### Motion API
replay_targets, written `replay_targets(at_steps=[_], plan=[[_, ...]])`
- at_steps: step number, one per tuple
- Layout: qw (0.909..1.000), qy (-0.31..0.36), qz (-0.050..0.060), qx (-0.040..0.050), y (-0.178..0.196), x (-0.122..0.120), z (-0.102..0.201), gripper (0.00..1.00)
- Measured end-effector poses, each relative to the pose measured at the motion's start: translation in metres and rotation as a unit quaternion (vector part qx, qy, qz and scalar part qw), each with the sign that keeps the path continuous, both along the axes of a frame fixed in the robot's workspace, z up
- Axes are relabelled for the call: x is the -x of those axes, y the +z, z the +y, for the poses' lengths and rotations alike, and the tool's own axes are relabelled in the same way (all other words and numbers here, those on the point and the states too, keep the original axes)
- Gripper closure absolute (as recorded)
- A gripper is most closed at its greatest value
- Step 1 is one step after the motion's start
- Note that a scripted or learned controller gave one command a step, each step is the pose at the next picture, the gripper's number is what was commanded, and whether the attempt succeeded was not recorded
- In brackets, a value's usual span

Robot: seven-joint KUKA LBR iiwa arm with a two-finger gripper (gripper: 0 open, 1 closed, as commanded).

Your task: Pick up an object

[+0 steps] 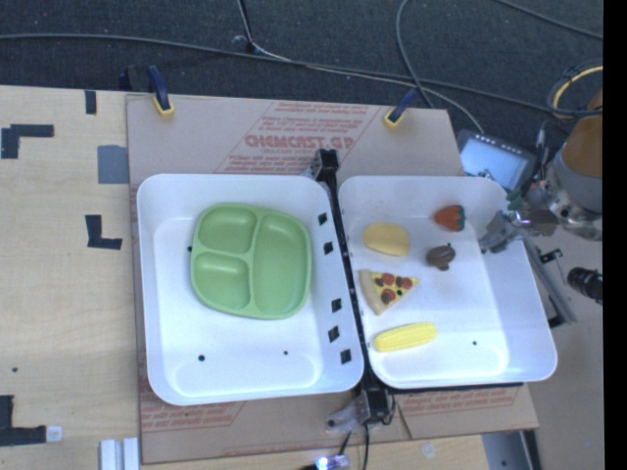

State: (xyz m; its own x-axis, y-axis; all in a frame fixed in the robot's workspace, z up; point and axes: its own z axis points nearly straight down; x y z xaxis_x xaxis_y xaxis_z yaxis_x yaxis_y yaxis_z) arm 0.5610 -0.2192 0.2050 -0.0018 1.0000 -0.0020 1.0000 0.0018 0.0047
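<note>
five items in the right bin (519, 351): strawberry (450, 217) far and rightmost, bun (387, 239) left of it, brown lump (441, 257) between them and a bit nearer, pizza slice (387, 288) nearer still on the left side, corn cob (405, 337) nearest. none touch each other; bun and pizza sit close to the divider side, strawberry and lump closer to mid-bin. corn lies roughly left-right, slightly tilted. pizza tip points near-left.

gripper (498, 235) is over the bin's right rim, level with the strawberry and to its right, apart from it. nothing visible between its fingers. can't tell if it's open or closed, too small and blurred at that angle. grey arm with orange band (584, 147) comes in from the right edge.

left bin (162, 262) holds a green divided plate (252, 260), three compartments, lying flat, toward the far half of the bin.

both bins sit side by side on a cardboard sheet (284, 135) with red print, held by two clamps (161, 96) at the far edge. black clips (335, 305) run down the seam between the bins. cables (294, 57) cross the dark floor on the far side. wooden bench (59, 292) with black tape marks to the left.
</note>
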Motion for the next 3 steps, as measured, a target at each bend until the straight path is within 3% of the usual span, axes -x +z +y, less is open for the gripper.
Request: replay_targets(at_steps=[1,3], plan=[[1.0000,0.000,0.001,-0.0003,0.030,-0.001,0.000,1.00],[1.0000,0.003,0.002,-0.0016,0.026,-0.005,0.112,1.00]])
